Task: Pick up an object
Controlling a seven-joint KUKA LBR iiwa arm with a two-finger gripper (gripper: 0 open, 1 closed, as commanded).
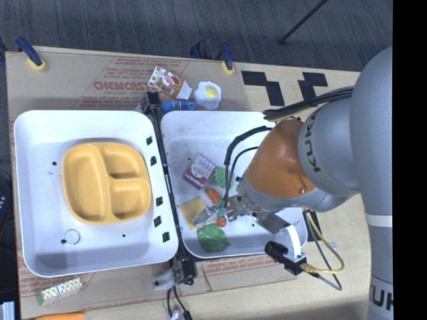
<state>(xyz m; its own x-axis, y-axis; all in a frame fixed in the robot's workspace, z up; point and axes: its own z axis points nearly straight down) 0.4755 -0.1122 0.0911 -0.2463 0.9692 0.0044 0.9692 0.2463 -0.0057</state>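
Grey and orange, the arm is low over the right white bin (200,122), its two-finger gripper (225,212) down among the clutter; whether the jaws are apart or together, I cannot tell. Just ahead of them lies a small orange carrot-shaped toy (213,196), long axis slanting toward the bin's far-left corner. Best squeeze across that axis. Beside the jaws sits a flat yellow wedge (193,210); nearer, a green rounded lump (212,238).
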